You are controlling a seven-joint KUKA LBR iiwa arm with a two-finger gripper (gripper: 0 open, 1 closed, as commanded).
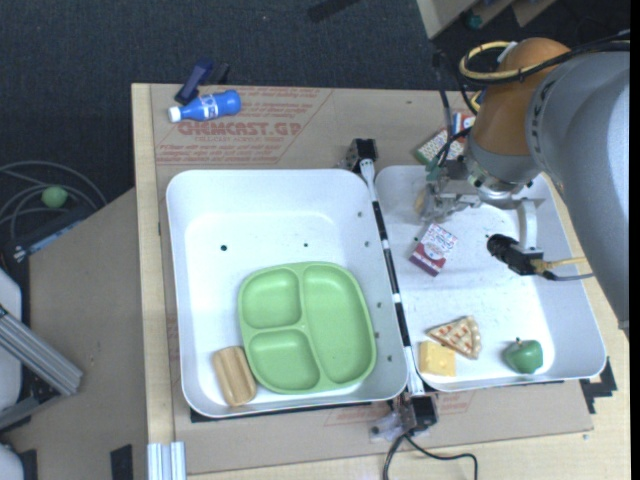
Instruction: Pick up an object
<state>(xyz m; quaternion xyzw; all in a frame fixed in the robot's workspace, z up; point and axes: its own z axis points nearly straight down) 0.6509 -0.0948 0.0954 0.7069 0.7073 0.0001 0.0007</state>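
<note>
Currently the likeliest target is the small red-and-white packet, lying flat on the floor of the right bin, just beside the gripper on its near side, toward the camera, and apart from it as far as can be seen. Long axis of the packet runs on a diagonal, the white end pointing up toward the gripper and the red end pointing away from it, toward the wall shared with the left bin. Judgement: the gripper sits low over this corner because the packet is the closest loose item; nothing is visibly in its grasp, and whether it is open or closed cannot be read from this angle. A grasp across the packet's short axis looks the sensible approach. Farther from the gripper, toward the near rim, lie a waffle wedge and a yellow block, touching or nearly so; a green apple sits beside them, on the arm's side. Well apart from the gripper, across the divider, a green divided plate and a tan slab rest in the left bin. A blue bottle lies on the bench, outside both bins.
</note>
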